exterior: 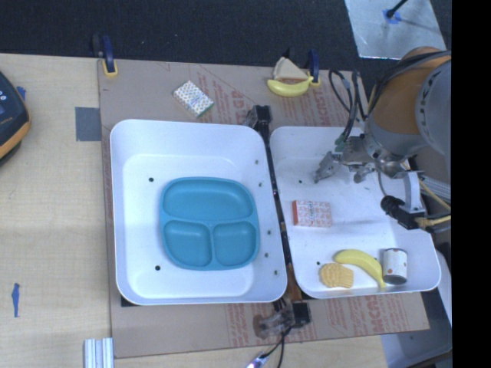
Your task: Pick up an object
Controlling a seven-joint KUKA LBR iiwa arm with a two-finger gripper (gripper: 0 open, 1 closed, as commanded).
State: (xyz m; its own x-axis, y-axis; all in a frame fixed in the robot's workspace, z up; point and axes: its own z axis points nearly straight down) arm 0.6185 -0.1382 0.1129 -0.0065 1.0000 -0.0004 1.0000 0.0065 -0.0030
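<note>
In the right bin lie a small pink-and-white box, a yellow banana, a round tan cracker and a small silver can. My gripper hangs over the far part of that bin, above and a little right of the box. Its two fingers are spread apart, open, with nothing between them. The grey arm with its orange band reaches in from the right.
The left bin holds a blue divided plate. Beyond the bins on the brown board lie a patterned packet and a yellow toy banana with a wedge. A black device sits at the far left.
</note>
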